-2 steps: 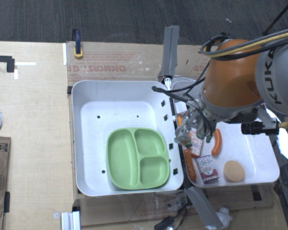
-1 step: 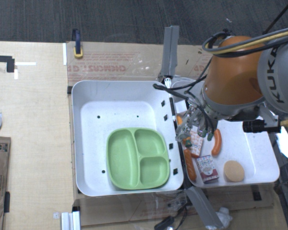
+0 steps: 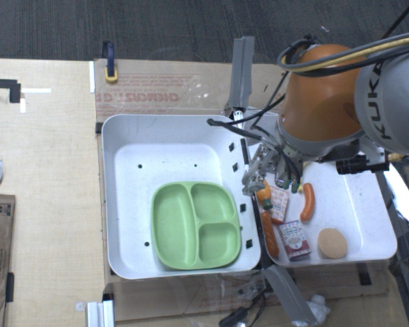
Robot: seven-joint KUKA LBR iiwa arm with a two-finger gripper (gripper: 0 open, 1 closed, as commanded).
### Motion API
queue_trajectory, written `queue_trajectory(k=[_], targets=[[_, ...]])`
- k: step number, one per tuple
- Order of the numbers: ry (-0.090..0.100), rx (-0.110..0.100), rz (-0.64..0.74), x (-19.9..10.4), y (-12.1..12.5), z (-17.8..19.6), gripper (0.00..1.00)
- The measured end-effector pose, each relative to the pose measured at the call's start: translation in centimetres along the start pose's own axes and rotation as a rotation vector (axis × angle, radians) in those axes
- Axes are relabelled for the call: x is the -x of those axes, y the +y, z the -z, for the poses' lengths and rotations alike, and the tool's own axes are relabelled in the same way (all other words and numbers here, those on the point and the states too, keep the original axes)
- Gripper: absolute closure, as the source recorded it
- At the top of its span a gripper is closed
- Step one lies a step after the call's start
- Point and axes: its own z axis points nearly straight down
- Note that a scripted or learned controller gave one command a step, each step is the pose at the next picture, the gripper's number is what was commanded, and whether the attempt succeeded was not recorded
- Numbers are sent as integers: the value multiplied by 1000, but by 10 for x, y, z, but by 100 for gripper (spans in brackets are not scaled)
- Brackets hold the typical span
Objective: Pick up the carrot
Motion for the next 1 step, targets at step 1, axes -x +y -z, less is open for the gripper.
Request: queue_trajectory(k=[1], targets=[[2, -2, -321, -27, 17, 5, 100]])
